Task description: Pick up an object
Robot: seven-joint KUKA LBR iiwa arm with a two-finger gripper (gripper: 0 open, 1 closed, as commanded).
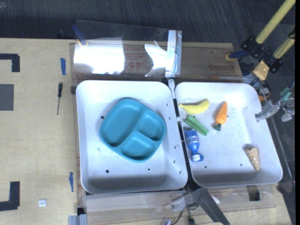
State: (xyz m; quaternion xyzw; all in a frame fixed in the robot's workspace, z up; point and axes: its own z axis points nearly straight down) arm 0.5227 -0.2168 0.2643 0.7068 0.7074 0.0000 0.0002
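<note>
Curved yellow banana (pixel 195 107), tapered orange carrot (pixel 221 114), slim green pod (pixel 196 125), blue bottle (pixel 192 144) and speckled tan wedge (pixel 253 157) strewn over smooth white right bin (pixel 234 172); at its right rim, metallic gripper (pixel 272 109), grasping nothing, opening unclear.

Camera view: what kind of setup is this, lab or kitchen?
Most likely a robot grasping test bench, not a kitchen. Two shallow white bins sit side by side on a plywood bench with black tape marks, holding toy-like props: a blue divided plate, a banana, a carrot.
</note>
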